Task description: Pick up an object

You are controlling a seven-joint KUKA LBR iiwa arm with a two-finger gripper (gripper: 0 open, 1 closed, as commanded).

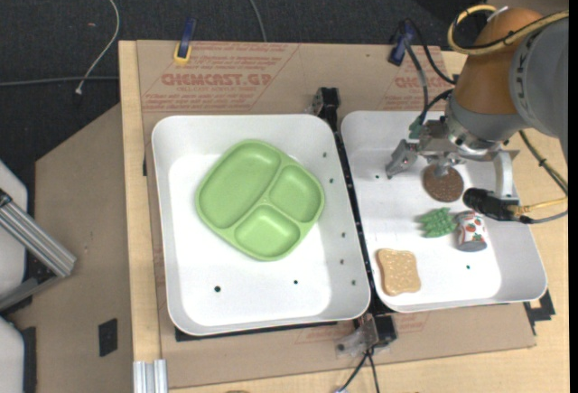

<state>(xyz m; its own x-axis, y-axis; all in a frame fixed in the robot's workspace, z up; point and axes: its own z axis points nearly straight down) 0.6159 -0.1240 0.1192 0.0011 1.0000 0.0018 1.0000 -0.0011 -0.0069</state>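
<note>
My gripper hangs over the back part of the right bin, open, with only white bin floor showing between its fingers. One fingertip points left; the other is just above a brown round disc lying on the bin floor. In front of the disc lie a small green leafy toy and a small red, white and grey object. A slice of toast rests near the bin's front left corner. Nothing is held.
The left bin holds a green divided plate at its middle. The grey arm with its orange band reaches in from the upper right. A cardboard sheet lies beneath both bins.
</note>
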